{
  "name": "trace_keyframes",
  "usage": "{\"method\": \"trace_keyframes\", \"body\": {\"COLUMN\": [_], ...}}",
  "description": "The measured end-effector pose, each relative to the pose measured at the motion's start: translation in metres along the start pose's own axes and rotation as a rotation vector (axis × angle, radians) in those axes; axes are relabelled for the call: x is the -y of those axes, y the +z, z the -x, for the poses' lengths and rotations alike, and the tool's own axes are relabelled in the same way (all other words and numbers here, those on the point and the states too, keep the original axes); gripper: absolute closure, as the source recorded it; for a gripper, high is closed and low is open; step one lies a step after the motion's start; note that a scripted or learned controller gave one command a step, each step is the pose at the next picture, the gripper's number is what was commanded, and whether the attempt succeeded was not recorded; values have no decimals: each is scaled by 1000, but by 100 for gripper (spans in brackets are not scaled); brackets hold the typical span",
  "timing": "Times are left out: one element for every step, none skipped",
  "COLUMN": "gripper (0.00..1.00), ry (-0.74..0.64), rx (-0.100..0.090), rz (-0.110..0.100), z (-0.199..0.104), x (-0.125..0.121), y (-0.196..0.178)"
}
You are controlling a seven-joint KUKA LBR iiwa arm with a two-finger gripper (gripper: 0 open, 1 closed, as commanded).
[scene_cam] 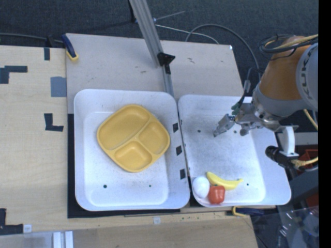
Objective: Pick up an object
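Looking down on the bench, you see two shallow white bins side by side: the left bin (pixel 88 190) holds a yellow divided plate (pixel 133 137), lying flat and turned at an angle, with three compartments showing. In the right bin (pixel 269 187), three small things are gathered at the near edge: a white egg-shaped object (pixel 200 186) in the near left corner, a red object (pixel 217 194) just beside it and touching it, and a yellow banana (pixel 224 181) lying just behind the red one. The arm (pixel 287 84), grey with its orange band, reaches in from your right, and its gripper (pixel 231 124) hangs over the far middle of the right bin, well apart from the three things, with bare white bin floor under it. You can see nothing between its fingers; how far apart they stand, you cannot tell from this angle, as the tips blur together.
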State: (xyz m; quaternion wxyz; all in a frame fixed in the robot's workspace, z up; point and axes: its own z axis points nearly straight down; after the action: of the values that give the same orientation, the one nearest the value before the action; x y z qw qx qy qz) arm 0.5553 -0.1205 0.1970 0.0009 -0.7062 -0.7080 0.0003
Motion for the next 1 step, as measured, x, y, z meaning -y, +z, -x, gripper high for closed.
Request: {"method": "trace_keyframes", "body": {"gripper": [0], "ry": [0], "rx": [0], "rz": [0], "z": [0], "x": [0], "y": [0]}}
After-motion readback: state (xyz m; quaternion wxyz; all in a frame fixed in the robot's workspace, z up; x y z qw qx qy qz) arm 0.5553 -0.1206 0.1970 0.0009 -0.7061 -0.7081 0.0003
